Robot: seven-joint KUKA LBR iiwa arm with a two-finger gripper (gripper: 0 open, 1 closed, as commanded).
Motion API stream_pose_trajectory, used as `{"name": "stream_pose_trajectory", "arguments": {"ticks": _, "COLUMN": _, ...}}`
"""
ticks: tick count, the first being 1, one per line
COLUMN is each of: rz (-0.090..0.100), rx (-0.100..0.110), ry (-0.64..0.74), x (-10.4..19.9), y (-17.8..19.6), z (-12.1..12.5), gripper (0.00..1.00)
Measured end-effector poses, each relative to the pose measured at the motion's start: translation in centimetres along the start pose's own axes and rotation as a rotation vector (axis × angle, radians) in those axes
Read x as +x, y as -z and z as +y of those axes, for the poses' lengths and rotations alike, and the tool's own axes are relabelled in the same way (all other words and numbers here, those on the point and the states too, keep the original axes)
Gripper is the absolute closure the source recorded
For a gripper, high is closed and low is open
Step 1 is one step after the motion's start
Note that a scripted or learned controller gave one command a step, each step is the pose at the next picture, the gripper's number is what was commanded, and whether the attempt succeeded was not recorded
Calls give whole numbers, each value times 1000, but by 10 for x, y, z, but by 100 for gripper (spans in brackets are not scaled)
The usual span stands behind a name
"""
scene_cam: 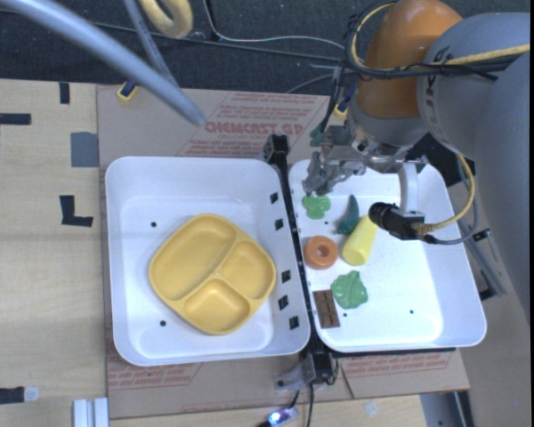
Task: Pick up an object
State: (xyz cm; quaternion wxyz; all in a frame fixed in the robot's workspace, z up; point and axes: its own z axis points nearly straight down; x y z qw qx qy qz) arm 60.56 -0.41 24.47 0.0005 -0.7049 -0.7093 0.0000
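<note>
Presently catalogued, taking the claw (319, 181) of the grey arm (481, 69) with its orange band (408, 29) as the point of reference. The claw sits low over the far left corner of the right white bin (436, 323); whether it is spread or closed cannot be told, and nothing can be made out in its grasp.

Right white bin, six loose items:
- One small bright green lumpy piece (317, 206), directly below the claw tip and closest to it; contact cannot be judged.
- One dark teal wedge-shaped piece (349, 215), just beside the claw on its arm side, toward the camera.
- One pale yellow cylinder (359, 241), touching the teal wedge, a little farther toward the camera.
- One orange ring, doughnut-shaped (320, 252), nearer the camera than the claw, just beside the yellow cylinder.
- One larger green leafy lump (349, 290), beyond the ring again toward the camera.
- One small brown rectangular block (326, 310), farthest from the claw, by the bin's dividing wall.

Left white bin (125, 238), across the dividing wall from the claw:
- One yellow plastic plate (212, 272) with three compartments, well apart from the claw.

Fittings: one black cylindrical unit (393, 220) with cable, on the arm side of the claw, over the right bin.
</note>
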Motion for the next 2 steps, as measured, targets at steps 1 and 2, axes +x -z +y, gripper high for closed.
{"name": "stream_pose_trajectory", "arguments": {"ticks": 1, "rz": 0, "rx": 0, "ry": 0, "x": 56, "y": 3, "z": 5, "gripper": 100}}
{"name": "stream_pose_trajectory", "arguments": {"ticks": 2, "rz": -1, "rx": 3, "ry": -1, "x": 103, "y": -15, "z": 3, "gripper": 100}}
